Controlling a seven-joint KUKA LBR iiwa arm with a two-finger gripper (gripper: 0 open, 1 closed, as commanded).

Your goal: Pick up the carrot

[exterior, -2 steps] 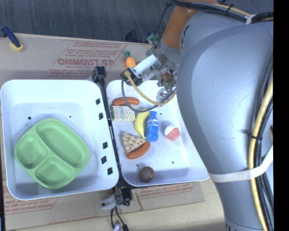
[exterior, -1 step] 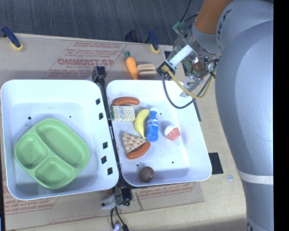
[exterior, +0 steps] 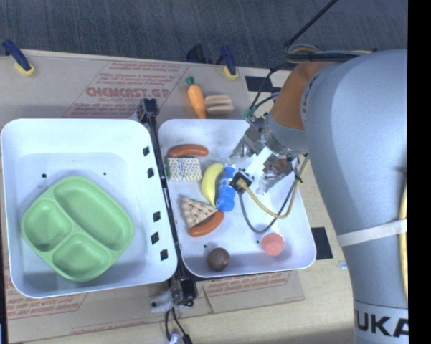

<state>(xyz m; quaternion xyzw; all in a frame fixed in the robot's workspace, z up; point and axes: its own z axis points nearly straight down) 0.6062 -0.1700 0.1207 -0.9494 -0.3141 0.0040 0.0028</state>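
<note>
Dark grey ribbed carpet point(exterior: 129, 13) across the top, behind the bench; brown cardboard sheet point(exterior: 79, 84) with red printed lettering laid over the bench top, showing around and below the bins; blue clamps point(exterior: 18, 56) at the upper left corner and another point(exterior: 228, 59) near the top middle, gripping the cardboard edge; thin black cable point(exterior: 323, 9) running at a slant over the carpet at upper right; even, soft light, faint shadows only.

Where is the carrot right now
The carrot lies on the brown board just beyond the far edge of the right bin, outside both bins, with a small sandwich-like toy right beside it.
</note>
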